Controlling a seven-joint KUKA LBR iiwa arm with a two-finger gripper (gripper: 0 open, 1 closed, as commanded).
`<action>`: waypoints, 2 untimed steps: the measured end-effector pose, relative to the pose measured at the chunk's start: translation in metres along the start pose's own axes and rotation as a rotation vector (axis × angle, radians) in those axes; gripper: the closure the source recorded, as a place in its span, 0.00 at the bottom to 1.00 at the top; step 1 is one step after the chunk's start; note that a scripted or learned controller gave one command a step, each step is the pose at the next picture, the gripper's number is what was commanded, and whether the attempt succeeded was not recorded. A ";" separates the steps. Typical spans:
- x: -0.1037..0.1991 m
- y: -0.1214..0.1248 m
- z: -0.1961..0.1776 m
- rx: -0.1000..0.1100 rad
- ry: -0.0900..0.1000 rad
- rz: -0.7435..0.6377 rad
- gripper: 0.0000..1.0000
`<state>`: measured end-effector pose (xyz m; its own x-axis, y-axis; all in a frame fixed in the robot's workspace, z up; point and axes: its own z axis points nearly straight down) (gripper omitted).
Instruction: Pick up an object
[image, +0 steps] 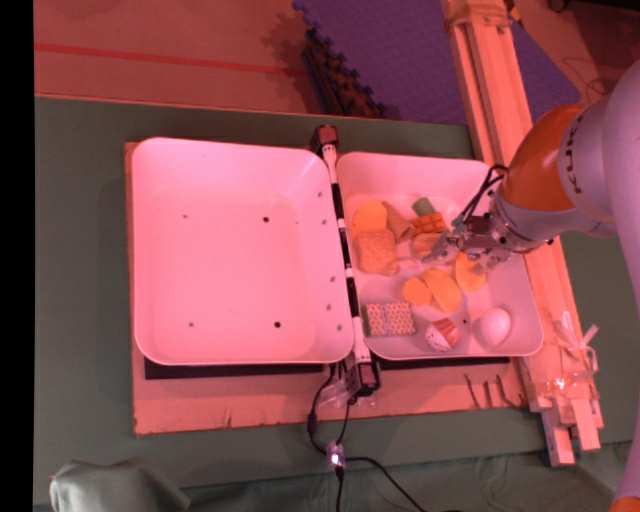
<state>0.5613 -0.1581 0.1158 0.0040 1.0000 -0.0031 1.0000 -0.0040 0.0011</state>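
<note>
Over the right bin (520, 345), the arm (590, 170) reaches in from the right edge and ends at the hand (452, 243), which hangs above the upper middle of that bin's clutter. Whether the hand is open or closed cannot be told from this slanted view, and nothing can be seen clearly held in it.

Just beneath and beside the hand lie several small things. An orange block (428, 243) sits right at its tip, close enough that it may be touching, though that cannot be settled. A green and orange piece (427, 209) lies just above that, near the bin's upper part. A yellow disc (469, 273) rests just below the hand, partly under the wrist.

Further to the left in the same bin, a round orange slice (369, 215) lies beside a waffle-textured square (377, 251), both well clear of the hand. Lower down, two yellow-orange pieces (434, 291) lie side by side, and below them a green patterned block (389, 319) sits near the bin's lower left corner. A red and white object (441, 334) and a white egg shape (494, 324) lie along the lower edge, apart from the hand.

The left bin (160, 170) stands beside it on the worktop (90, 250).
</note>
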 end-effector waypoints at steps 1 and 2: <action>-0.002 0.006 0.008 -0.019 -0.005 -0.002 0.00; -0.005 0.007 -0.005 -0.025 -0.010 0.003 1.00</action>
<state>0.5683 -0.1631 0.1205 0.0074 0.9999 -0.0127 0.9996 -0.0070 0.0260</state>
